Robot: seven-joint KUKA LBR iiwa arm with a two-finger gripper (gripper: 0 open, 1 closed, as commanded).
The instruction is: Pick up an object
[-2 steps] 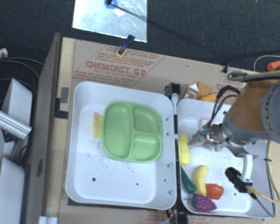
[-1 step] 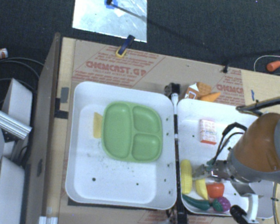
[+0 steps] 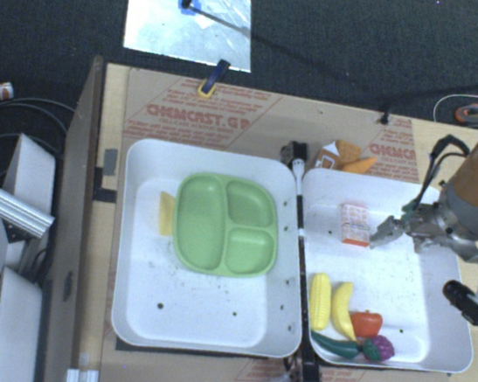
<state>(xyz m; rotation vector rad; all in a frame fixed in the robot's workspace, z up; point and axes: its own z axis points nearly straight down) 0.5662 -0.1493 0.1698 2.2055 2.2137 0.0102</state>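
Observation:
The right bin [image 3: 449, 299] holds a small red and white box [image 3: 355, 223] near its back. At the bin's front lie a yellow corn cob [image 3: 319, 299], a banana [image 3: 344, 308], a red tomato [image 3: 367, 323], a purple piece [image 3: 382, 347] and a green piece [image 3: 336, 348], bunched together. My gripper [image 3: 400, 235] hangs over the right bin's back half, just right of the box. It is open with nothing between its fingers, and its left fingertip [image 3: 380, 236] is close to the box's right edge.
The left bin [image 3: 130, 303] holds a green divided plate [image 3: 223, 226] with a yellow piece [image 3: 166, 213] at its left side. Orange items [image 3: 349, 160] lie on the cardboard behind the right bin. A black part of the arm [image 3: 468, 303] overhangs the bin's right rim.

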